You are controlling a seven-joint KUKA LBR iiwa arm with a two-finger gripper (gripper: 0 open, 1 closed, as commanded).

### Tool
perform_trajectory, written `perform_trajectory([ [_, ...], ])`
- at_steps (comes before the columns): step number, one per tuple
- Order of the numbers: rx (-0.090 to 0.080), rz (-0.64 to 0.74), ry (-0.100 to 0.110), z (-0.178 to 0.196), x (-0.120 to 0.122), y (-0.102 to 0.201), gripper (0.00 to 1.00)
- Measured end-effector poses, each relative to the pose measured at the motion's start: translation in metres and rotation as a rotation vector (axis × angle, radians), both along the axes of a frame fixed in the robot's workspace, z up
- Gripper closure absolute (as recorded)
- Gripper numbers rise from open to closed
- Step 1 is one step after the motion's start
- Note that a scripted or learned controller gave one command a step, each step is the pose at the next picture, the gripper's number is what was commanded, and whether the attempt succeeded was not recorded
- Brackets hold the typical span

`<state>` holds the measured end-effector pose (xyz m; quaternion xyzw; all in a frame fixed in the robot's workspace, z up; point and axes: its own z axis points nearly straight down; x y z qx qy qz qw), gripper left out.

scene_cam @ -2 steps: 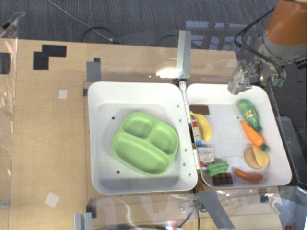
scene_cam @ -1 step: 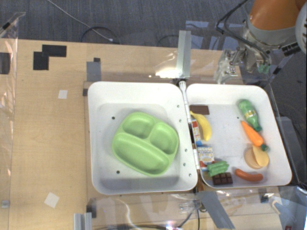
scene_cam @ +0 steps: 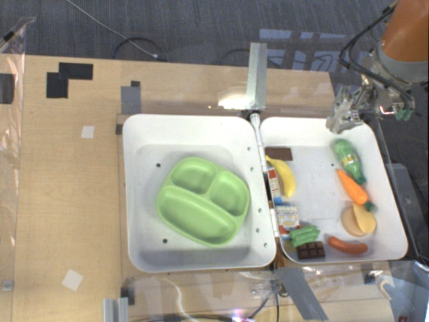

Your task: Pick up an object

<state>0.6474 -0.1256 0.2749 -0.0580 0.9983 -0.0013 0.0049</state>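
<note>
Jaws of the gripper [scene_cam: 345, 115] hang over the right bin's [scene_cam: 314, 186] far corner, holding nothing; their spread cannot be told. Nearest in that bin lie a chocolate bar [scene_cam: 310, 250] and a sausage [scene_cam: 347, 246]. Farther back are a carrot [scene_cam: 352, 186], a banana [scene_cam: 285, 177] and a green bottle [scene_cam: 349, 158], the bottle just below the gripper. A green divided plate [scene_cam: 203, 198] lies in the left bin [scene_cam: 142, 173].

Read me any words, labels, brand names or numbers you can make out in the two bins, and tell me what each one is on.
No text is legible.
Green bottle: has a label, too small and blurred to read.
Small white carton: blue and red print, blurred beyond reading.
Thin packet by the divider, next to the banana: coloured print, unreadable.
Green divided plate: no markings visible.
</note>
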Motion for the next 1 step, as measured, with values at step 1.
perform_trajectory([
  [1,0.004,-0.001,-0.004,0.0261,0.0239,0.0650,1.00],
])
